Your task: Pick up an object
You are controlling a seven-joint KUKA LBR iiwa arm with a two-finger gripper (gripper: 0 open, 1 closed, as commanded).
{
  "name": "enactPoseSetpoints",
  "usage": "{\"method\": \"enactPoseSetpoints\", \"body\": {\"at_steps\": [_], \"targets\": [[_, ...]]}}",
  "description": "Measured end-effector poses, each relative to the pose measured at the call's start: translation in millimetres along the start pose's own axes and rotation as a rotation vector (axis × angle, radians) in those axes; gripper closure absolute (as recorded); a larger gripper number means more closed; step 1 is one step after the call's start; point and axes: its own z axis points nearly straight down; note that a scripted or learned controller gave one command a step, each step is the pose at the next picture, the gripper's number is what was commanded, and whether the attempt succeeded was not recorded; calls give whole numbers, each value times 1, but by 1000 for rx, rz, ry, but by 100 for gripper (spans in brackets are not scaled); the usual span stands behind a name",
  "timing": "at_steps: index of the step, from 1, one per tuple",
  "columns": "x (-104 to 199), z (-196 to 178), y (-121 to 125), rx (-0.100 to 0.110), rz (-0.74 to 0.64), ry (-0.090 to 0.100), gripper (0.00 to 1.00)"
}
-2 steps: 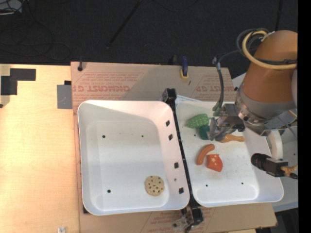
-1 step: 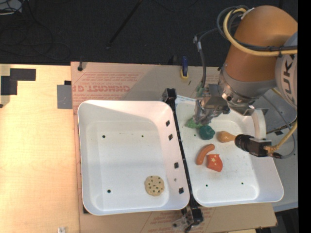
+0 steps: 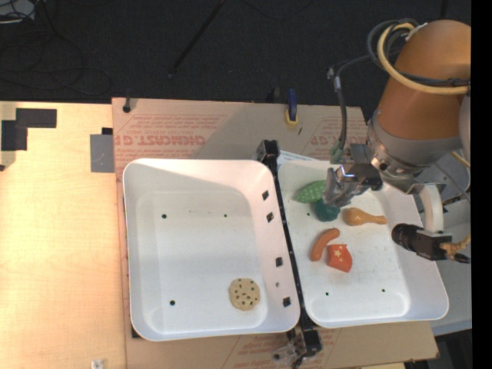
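Two bins face you; your gripper sits over a teal object in the right one, jaw state unreadable

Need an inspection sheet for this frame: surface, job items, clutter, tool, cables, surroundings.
Surface: left bin and right bin side by side on a cardboard sheet.
Job's things: cookie in left bin; green toy, teal piece, drumstick, sausage, red wedge in right bin.
Clutter: blue clip at the cardboard's far edge.
Tool: tool low over the teal piece; grip cannot be judged.
Cables: hose loops on arm; wires on dark floor.
Surroundings: wooden bench.
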Motion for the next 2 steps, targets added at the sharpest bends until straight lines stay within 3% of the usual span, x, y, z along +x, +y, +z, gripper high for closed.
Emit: {"method": "enactPoseSetpoints", "body": {"at_steps": [1,2], "targets": [[43,-7,17,-2,-4,1,100],[2,15,-20,2,3,-1,100]]}}
